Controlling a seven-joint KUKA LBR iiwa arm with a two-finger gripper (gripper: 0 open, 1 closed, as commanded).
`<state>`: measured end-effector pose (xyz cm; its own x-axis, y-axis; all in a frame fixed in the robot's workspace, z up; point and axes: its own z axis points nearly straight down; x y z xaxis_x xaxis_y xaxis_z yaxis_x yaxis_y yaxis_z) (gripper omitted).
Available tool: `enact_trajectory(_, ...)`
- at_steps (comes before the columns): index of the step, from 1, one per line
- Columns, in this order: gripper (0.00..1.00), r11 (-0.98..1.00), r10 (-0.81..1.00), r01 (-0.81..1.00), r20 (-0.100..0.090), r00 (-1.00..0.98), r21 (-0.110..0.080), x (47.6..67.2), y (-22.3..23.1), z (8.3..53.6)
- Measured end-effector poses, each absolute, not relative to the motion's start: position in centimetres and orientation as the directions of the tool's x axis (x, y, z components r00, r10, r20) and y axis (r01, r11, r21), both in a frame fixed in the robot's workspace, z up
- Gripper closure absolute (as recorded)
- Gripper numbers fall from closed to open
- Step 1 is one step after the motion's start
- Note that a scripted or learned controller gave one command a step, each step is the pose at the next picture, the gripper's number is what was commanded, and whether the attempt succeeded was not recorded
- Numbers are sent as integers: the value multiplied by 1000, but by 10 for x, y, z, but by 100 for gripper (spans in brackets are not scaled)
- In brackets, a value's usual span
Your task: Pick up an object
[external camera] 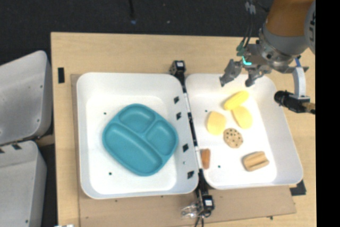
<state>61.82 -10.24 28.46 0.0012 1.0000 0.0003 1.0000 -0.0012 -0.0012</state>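
Observation:
The right bin [276,167] holds several food items: a yellow banana-like piece [236,99], a yellow wedge [243,117], a pale yellow round piece [215,122], a brown cookie [232,137], a tan bread roll [254,161] and a small orange piece [205,158] by the left wall. My gripper [240,75] hangs above the bin's far edge, just beyond the banana-like piece. Its two grey fingers [230,72] stand apart, open, with nothing between them.
The left bin [90,167] bears a teal compartment tray [140,138]. A black clip [177,67] sits at the far end of the divider between the bins. A black fitting [289,99] juts in at the right bin's right edge.

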Motion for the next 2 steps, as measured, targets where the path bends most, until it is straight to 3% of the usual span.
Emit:
enact_trajectory(1,0,-1,1000,1000,0,1,1,619,-102,286)
enact_trajectory(2,0,-1,1000,1000,-2,1,-3,618,-106,223)
